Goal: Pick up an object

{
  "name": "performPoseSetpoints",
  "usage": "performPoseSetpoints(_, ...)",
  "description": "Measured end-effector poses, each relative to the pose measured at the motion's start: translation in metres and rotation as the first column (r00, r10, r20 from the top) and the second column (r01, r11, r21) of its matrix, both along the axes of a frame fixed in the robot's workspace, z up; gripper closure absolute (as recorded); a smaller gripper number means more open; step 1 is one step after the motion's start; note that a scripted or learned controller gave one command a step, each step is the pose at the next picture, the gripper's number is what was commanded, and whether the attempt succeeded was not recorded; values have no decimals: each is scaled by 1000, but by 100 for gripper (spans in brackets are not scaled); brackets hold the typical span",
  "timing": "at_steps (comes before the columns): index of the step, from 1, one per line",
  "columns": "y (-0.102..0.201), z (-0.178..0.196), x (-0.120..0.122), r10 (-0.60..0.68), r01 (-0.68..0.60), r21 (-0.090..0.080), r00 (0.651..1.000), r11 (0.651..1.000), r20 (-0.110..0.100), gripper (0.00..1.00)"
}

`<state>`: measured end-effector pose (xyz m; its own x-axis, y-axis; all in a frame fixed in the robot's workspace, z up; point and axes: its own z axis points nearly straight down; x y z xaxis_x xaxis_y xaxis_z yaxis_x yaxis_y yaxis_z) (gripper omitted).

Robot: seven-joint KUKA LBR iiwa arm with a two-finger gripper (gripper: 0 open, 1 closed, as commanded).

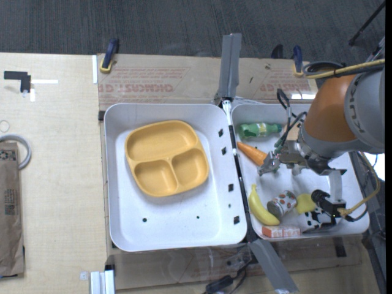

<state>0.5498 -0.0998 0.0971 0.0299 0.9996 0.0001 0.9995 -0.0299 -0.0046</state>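
Note:
My gripper (282, 167) hangs over the middle of the right bin (361, 225), open, with bare bin floor between its fingers. An orange carrot (252, 152) lies just left of the left fingertip (267, 165). A green bottle (260, 129) rests at the bin's far side. At the near side lie a yellow banana (261, 207), a small red-and-white can (283, 204), a yellow toy (304, 203), a black-and-white toy (320, 216) and a flat pink packet (278, 231). The arm hides the bin's right part.
The left bin (116, 182) holds a yellow divided plate (166, 157). A grey divider (230, 66) rises between the bins at the back. Cardboard (159, 78) lies behind the bins. Cables (361, 198) trail at the right.

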Motion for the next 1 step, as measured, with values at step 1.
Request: performPoseSetpoints(1, -1, 9, 0, -4, 4, -1, 1000, 1000, 1, 100)
